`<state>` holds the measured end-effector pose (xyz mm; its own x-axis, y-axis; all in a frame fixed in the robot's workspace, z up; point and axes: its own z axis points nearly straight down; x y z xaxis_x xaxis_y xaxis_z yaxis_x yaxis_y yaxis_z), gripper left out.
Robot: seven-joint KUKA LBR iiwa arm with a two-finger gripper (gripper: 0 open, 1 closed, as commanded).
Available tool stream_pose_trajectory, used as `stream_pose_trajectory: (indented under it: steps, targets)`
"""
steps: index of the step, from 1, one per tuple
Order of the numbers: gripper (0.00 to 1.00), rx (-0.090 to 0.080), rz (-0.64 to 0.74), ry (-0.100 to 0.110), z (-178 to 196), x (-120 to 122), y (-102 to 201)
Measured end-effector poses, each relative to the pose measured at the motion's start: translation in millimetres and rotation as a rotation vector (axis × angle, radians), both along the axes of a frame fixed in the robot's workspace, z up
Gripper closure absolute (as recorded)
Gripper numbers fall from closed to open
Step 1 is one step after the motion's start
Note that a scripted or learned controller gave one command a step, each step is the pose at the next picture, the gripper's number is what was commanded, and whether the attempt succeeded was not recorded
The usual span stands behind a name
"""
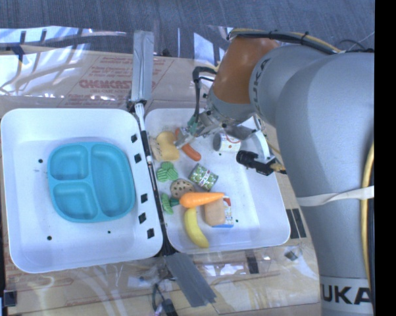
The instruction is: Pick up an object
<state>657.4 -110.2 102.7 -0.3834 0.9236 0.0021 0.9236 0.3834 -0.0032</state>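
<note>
Reaching in from the right, the grey arm (316, 130) with its orange band (241, 71) bends over the right bin (267, 222), and the gripper (197, 128) hangs low near that bin's upper left corner. Whether its fingers are spread or closed I cannot tell from this angle, and nothing is plainly seen between them.

Just below and beside the gripper lies a small orange sausage-shaped piece (191, 153), its long axis running diagonally from upper left to lower right. It may be touching the gripper's tip, but the view is too coarse to be sure. To its left sits a pale yellow lump (166, 146) against the bin's left wall.

Lower down, a carrot (202, 199) lies nearly level, its pointed end toward the right and its blunt end left. Beneath it a banana (195, 228) curves from upper left down to lower right. A tan block (215, 213) rests between them on the right, and a green can (203, 176) lies tilted above the carrot. A green leafy piece (166, 172) sits near the dividing wall.

The left bin (20, 242) holds 1 blue tray (91, 180) with 3 compartments.
</note>
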Motion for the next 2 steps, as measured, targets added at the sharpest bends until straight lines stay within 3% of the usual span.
stream_pose_trajectory:
  steps: [1, 2]
  targets:
    - [1.0, -0.001, -0.167, -0.009, 93, -8, 46]
    - [1.0, -0.002, -0.334, 0.004, 88, -22, 25]
